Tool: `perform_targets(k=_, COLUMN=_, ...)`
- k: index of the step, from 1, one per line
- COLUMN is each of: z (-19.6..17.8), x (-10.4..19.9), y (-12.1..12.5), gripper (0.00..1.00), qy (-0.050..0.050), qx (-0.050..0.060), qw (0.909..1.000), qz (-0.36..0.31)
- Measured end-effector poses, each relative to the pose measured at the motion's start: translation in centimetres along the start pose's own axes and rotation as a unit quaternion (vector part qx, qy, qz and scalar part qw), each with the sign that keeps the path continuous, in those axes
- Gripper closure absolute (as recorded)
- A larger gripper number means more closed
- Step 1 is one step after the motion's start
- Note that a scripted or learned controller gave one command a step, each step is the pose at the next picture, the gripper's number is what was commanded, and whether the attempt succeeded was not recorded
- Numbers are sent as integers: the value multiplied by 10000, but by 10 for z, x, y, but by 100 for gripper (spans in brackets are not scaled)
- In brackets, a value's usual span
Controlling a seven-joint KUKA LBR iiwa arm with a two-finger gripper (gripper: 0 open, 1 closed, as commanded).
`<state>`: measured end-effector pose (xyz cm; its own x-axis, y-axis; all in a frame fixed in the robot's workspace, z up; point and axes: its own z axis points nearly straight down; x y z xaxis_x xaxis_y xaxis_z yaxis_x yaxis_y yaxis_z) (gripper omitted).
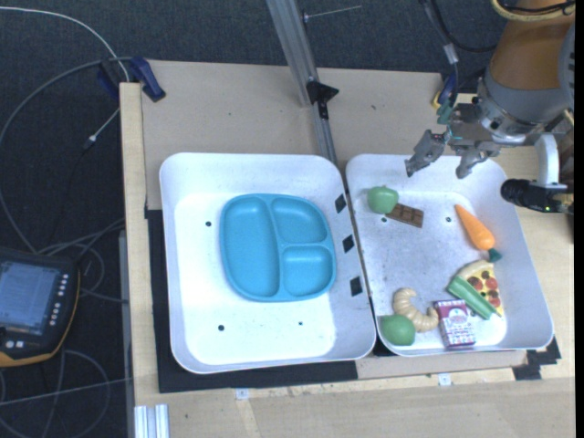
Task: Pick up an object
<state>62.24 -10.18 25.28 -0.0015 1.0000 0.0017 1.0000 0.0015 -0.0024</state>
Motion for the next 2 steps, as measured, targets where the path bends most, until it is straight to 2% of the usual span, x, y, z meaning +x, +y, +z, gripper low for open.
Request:
perform_targets(k=1, z=0, x=0, y=0, gripper=0, qy=0, qx=-1, qw=10000, qz=1)
perform_targets(k=2, z=42, x=3, y=-2, gripper=0, qy=-1, qx=24, qw=10000, qz=4)
